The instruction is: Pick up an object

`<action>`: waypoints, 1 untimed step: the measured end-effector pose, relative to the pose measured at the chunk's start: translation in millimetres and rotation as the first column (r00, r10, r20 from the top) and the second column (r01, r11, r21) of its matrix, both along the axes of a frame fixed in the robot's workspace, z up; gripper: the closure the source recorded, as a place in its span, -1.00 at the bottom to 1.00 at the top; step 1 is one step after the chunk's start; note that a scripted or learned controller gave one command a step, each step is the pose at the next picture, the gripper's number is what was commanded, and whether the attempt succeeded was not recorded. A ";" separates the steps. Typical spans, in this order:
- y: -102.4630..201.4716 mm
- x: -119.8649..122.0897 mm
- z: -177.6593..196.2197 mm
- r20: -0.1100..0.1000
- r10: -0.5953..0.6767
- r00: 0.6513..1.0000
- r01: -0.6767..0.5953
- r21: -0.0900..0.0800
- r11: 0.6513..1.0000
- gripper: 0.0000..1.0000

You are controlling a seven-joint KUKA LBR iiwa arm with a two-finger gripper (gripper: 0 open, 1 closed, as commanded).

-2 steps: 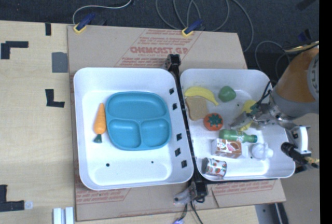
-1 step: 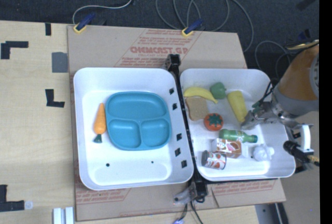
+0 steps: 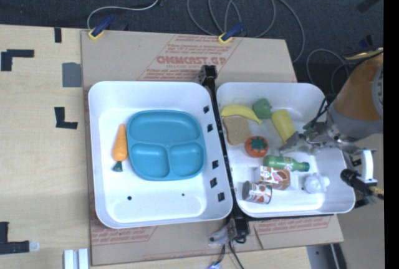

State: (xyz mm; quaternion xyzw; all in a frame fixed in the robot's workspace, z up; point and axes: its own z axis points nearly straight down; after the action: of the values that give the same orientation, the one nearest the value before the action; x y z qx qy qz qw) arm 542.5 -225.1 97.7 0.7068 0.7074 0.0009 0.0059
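Desk [image 3: 37, 137] carries two white bins side by side; I read the task as not done yet, nothing lifted that I can see, whole grasp and lift left. Arm [image 3: 361, 96] reaches in over the right bin [image 3: 312, 94]; hand [image 3: 298, 144] sits low just beside the green bottle [image 3: 285, 164] and yellow cylinder [image 3: 282, 124]; can't tell if it is released or clenched; nothing visibly between its parts. Left bin [image 3: 109, 96] holds a blue divided plate [image 3: 165, 143] and an orange carrot [image 3: 120, 144] beside it. Right bin holds a banana [image 3: 240, 113], brown bread-like slice [image 3: 236, 131], green pepper-like piece [image 3: 262, 108], tomato [image 3: 256, 146], red-white carton [image 3: 276, 177], small can [image 3: 256, 193], clear item [image 3: 315, 184]; likely target is the bottle or cylinder, my guess only.
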 end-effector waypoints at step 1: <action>49.4 64.1 -10.5 -0.003 0.002 1.000 -0.002 0.005 1.000 -1.00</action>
State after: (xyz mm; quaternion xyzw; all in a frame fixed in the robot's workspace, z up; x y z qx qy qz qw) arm 606.6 -175.6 87.2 0.7060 0.7082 0.0019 0.0031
